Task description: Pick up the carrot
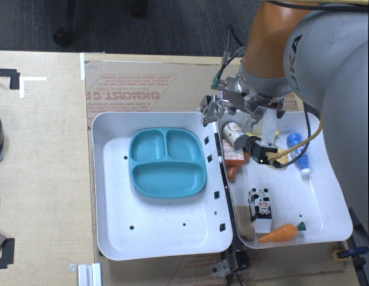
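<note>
Grey arm [327, 58] with orange band fills upper right of frame, reaching down toward the upper part of the right bin [327, 219]. Tabletop [36, 159] pale wood at left, cardboard sheet behind the bins. Left bin [107, 219] center frame, holds a teal divided plate [168, 162], upright, flat on bin floor. Tool [244, 121] sits over the upper left corner of right bin, above a small white-and-orange container [234, 134]; tool state: cannot tell, wrist and cables block it. Blue-and-white bottle [297, 151] at upper right of right bin. Black-and-white box [260, 204] lower middle. Carrot [280, 233] lies on its side at bottom edge of right bin, green end pointing right, well apart from the tool.
</note>
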Action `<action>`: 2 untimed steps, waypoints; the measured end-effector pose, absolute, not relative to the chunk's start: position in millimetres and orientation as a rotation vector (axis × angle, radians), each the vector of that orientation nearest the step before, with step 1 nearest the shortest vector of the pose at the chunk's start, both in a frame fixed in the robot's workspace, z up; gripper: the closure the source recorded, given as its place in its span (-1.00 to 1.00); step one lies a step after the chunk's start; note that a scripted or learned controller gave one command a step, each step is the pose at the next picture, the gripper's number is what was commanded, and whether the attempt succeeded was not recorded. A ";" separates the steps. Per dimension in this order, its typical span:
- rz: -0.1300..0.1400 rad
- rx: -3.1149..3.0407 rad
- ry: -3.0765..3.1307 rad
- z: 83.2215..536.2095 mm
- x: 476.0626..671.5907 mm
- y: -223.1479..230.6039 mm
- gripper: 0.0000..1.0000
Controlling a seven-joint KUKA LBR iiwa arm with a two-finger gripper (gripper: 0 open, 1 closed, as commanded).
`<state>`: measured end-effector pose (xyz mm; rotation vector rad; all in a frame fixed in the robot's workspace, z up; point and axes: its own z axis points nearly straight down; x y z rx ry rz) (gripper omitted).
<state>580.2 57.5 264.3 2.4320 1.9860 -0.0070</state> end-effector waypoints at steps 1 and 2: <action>-0.013 2.512 1.891 203.6 519.7 107.4 -1.00; -0.010 2.555 1.830 190.4 503.3 -8.3 -1.00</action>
